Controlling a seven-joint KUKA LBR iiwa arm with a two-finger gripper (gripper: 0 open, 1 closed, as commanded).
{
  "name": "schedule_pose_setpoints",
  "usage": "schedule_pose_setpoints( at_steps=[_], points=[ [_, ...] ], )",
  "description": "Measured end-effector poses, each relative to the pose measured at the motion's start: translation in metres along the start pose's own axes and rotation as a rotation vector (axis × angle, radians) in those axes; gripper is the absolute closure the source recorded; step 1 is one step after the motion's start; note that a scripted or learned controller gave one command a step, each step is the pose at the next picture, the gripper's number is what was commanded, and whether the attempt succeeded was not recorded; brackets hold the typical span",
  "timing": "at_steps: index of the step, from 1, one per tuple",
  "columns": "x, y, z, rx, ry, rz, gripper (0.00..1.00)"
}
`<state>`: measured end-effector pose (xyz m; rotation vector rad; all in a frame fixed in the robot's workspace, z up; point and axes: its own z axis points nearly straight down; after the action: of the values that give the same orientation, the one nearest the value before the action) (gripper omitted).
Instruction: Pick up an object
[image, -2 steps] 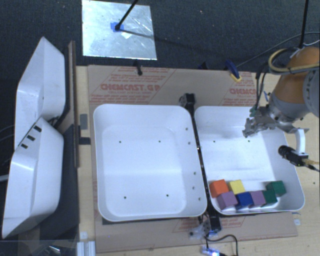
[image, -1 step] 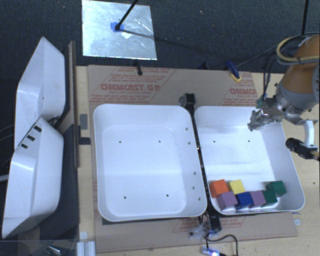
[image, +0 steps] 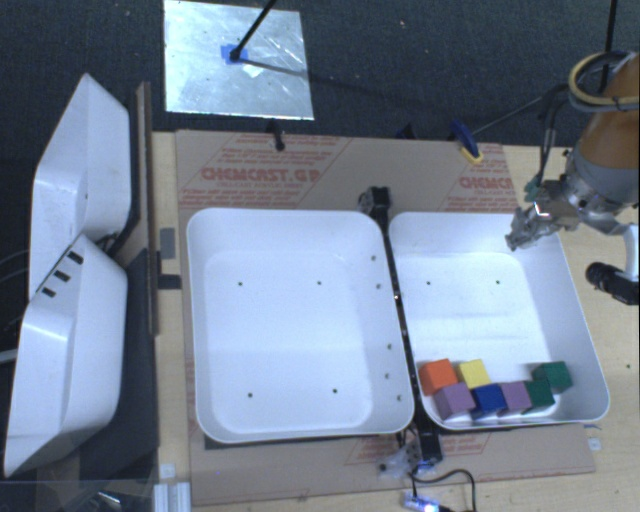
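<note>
Bright, even light; slight softness

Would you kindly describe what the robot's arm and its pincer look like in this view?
The arm has an orange band above a rounded grey wrist housing, all smooth and bulbous. A yellowish cable loop sits at its top, with thin dark cables running nearby. The pincer is small, grey and metallic, with a bright glint on it; finer detail is too blurred to tell.
</note>
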<state>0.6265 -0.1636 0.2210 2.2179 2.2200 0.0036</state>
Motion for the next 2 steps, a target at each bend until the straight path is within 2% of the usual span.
schedule_pose_setpoints(
  at_steps=[1, 2],
  points=[
    [0.052, 0.003, -0.011, 0.002, 0.002, -0.004, 1.00],
    [0.108, -0.005, -0.005, 0.004, 0.002, -0.004, 1.00]
  ],
)
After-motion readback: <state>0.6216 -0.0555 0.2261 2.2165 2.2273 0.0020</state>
